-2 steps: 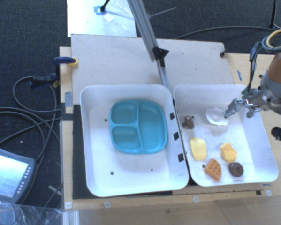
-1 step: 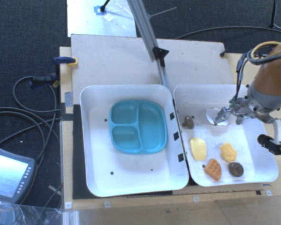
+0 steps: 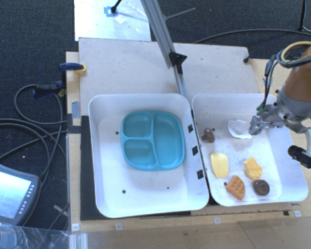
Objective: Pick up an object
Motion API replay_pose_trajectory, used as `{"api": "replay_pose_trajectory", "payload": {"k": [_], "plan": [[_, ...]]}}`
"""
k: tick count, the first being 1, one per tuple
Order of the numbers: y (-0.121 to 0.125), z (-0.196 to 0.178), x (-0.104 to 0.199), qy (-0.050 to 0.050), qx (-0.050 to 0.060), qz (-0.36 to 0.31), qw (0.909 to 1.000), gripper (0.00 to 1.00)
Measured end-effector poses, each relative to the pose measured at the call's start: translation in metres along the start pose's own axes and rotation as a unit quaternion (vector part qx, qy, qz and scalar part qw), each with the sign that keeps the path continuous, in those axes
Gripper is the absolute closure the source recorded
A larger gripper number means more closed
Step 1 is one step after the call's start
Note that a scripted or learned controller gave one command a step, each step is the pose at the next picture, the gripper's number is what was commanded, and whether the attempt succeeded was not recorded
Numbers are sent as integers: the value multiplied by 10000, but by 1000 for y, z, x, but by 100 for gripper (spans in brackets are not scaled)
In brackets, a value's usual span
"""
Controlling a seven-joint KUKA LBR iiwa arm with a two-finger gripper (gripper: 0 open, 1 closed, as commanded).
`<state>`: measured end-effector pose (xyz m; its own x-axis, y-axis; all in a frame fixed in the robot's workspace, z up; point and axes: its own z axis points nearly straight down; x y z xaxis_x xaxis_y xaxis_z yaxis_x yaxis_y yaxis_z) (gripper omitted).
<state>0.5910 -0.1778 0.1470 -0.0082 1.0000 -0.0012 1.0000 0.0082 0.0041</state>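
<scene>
Robot gripper over the right bin.
Its tip touches a white scrap; whether the fingers are spread or pressed together, I cannot tell.

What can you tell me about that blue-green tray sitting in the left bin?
The tray is a teal, rounded-square dish that looks like smooth plastic, split by raised ridges into three compartments: two smaller ones on the left and one long one on the right. It lies flat and right way up on the floor of the left white bin, near the middle and slightly toward the back. All three compartments look bare. Only the bin floor touches it.
</scene>
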Motion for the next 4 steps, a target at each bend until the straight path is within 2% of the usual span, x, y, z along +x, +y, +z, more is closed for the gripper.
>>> {"api": "replay_pose_trajectory", "payload": {"k": [2,3,4], "plan": [[-6,-128,-1,-7,-24,1,10000,100],[-5,-146,-1,-2,-6,-1,10000,100],[-8,-147,52,11,11,-17,10000,100]]}}
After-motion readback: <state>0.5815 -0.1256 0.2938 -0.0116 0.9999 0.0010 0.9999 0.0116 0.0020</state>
